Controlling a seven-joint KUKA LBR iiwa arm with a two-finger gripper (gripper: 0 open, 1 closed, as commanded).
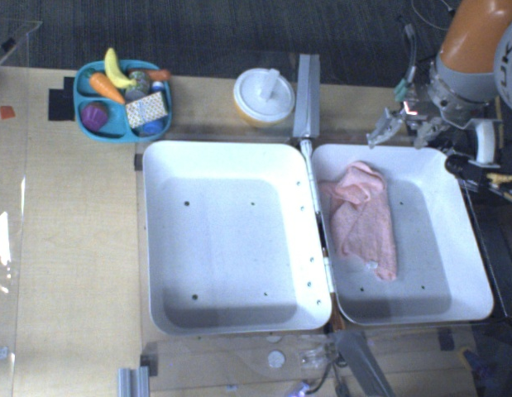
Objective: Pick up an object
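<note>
Two white bins sit side by side on the bench. Nearest the camera are their front rims. My left bin (227, 234) is bare white inside. My right bin (429, 246) has a pink cloth (365, 217) lying crumpled in its left half, close to the wall between the bins. Farther back, my gripper (404, 131) hangs over the far rim of the right bin, fingers spread apart with nothing between them, well apart from the cloth. Farthest back stand a white round lid (264, 95) and a blue tray (119, 99) of toy food
</note>
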